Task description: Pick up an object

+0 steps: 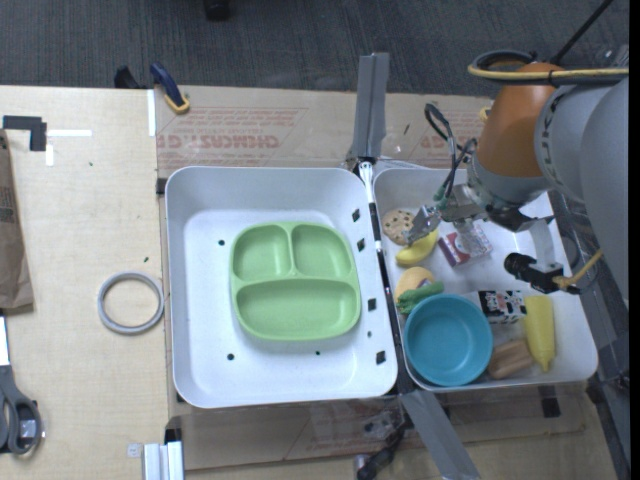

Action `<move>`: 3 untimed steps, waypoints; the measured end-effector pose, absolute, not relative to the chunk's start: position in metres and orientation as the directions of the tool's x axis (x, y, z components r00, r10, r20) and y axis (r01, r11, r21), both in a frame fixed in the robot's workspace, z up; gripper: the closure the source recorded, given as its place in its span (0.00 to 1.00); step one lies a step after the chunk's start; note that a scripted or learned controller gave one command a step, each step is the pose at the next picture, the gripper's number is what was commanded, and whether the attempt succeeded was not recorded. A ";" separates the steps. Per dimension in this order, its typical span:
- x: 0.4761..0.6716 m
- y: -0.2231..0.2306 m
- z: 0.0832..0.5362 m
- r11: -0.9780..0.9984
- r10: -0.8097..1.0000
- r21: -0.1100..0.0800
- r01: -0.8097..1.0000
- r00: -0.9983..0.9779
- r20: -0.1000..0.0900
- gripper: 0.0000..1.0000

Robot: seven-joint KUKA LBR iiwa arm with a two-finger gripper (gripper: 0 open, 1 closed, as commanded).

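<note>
item: banana (416, 251), right bin (570, 368), beyond the blue bowl (449, 339) and near the cookie (398, 225). long axis slants toward the claw (432, 218), which hovers at its upper end; claw opening cannot be told, nothing seen held.

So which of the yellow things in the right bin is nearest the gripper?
The banana, lying just below the gripper by the cookie. The corn lies far off along the bin's right side, and the yellow-green toy sits lower, above the blue bowl.
</note>
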State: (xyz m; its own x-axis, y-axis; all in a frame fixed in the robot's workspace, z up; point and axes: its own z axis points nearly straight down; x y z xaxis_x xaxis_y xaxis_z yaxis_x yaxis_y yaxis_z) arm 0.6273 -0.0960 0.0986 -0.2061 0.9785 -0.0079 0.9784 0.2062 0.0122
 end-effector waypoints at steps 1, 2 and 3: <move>0.628 -0.097 0.108 0.205 0.979 0.014 0.979 -0.205 -0.010 1.00; 0.642 -0.049 0.193 0.280 0.960 0.002 0.960 -0.280 -0.002 1.00; 0.659 -0.057 0.192 0.157 0.988 0.000 0.988 -0.157 -0.002 1.00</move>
State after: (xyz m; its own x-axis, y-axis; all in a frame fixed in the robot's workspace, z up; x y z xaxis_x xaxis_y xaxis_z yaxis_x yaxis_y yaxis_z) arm 0.6591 -0.0572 0.1915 -0.1573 0.9876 -0.0019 0.9876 0.1573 0.0000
